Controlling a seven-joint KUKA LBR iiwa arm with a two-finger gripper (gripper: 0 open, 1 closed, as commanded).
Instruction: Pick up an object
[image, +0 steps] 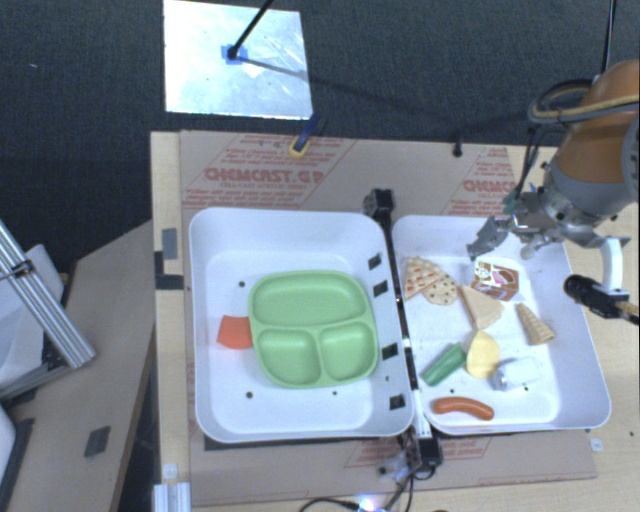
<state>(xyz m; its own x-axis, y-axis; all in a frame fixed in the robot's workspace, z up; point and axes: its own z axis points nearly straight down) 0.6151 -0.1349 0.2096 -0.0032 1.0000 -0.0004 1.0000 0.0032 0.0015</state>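
Nearest, along the right bin's (575, 330) front edge, a red sausage (462, 407); behind it a green pepper (442, 364), a yellow lemon-like piece (483, 352) and a small white item (508, 374); further back a cheese wedge (481, 308), a cone (534, 325), a waffle (428, 281) and a red-and-white packet (497, 279). Above the bin's far end, the hand (500, 236), fingers spread, pinching nothing, just beyond the packet. In the left bin (215, 300), a green divided plate (310, 328) with an orange block (235, 332) beside it.

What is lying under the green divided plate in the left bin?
An orange piece juts out from the green divided plate's left edge, on the left bin's floor. How far it reaches underneath, or whether anything else lies there, is hidden.
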